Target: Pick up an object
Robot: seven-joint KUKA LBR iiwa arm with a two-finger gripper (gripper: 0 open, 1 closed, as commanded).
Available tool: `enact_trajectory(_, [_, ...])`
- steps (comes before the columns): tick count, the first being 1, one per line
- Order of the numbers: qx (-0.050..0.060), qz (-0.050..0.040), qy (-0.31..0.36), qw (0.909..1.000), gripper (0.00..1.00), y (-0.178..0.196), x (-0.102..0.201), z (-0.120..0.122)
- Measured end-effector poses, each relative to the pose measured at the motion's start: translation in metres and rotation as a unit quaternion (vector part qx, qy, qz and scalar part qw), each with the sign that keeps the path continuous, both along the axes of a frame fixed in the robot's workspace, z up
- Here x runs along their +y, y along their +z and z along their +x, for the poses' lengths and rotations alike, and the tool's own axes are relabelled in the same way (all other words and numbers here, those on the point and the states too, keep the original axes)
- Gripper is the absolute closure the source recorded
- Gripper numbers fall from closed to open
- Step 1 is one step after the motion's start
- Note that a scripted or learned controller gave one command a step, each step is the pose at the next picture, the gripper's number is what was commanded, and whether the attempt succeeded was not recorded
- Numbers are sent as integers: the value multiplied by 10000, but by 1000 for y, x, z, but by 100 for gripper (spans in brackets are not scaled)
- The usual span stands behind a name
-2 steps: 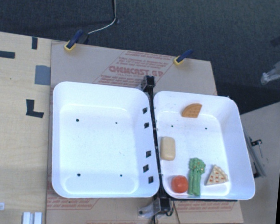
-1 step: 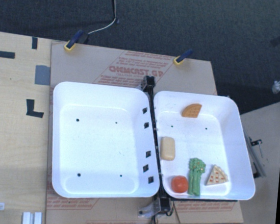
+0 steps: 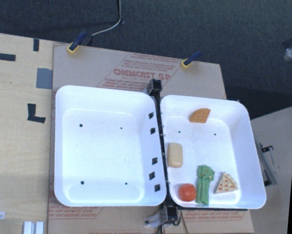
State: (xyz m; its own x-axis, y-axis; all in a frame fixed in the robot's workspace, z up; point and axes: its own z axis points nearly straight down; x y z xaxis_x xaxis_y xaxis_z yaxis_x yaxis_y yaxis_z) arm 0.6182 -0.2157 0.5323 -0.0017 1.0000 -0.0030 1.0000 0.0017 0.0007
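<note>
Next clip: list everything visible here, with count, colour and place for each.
Shallow plastic bins: two, white, side by side on the board.
Flat cardboard board: one, brown with red print, under the bins.
Spring clamps: two, blue and yellow, on the board's far edge.
Waffle-like wedge: one, orange, right bin, far side.
Rounded block: one, beige, right bin, by the divider.
Round tomato-like toy: one, red, right bin, near edge.
Asparagus-like stalk: one, green, beside the red toy.
Triangular slice: one, tan, right of the stalk.
</note>
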Motion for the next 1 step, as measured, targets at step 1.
enact_trajectory(1, [-5, 20, 4, 10000, 0, 5, 50, -106])
